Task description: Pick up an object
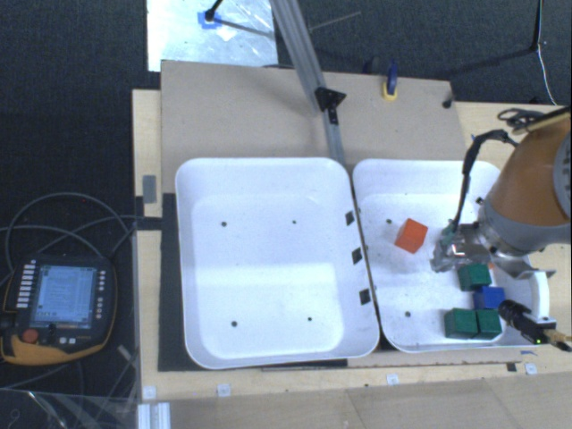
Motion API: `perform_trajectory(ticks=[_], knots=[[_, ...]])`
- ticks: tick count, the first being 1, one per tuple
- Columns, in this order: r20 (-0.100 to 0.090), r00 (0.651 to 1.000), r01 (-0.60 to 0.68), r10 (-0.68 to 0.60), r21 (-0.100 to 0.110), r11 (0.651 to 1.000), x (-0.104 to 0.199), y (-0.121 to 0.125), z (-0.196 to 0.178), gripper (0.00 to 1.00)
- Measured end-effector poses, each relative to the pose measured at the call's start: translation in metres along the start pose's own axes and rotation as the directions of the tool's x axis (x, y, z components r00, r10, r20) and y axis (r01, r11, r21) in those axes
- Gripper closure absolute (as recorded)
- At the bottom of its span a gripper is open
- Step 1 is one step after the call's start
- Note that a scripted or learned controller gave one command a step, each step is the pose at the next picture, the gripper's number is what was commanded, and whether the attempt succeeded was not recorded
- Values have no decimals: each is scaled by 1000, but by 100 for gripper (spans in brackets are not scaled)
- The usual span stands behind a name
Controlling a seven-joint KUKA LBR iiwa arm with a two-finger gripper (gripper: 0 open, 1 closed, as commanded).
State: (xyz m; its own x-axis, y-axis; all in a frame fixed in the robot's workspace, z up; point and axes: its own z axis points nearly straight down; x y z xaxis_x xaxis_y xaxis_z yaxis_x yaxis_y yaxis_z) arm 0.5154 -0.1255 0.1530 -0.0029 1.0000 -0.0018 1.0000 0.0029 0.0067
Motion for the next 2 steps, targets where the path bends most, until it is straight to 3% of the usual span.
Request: perform_trajectory(ticks=[1, 2], knots=[[1, 1000, 1, -1, -3, 1000, -9, 5, -61, 100], [-1, 1000, 1, -1, 3, 1000, -9, 6, -71, 100]])
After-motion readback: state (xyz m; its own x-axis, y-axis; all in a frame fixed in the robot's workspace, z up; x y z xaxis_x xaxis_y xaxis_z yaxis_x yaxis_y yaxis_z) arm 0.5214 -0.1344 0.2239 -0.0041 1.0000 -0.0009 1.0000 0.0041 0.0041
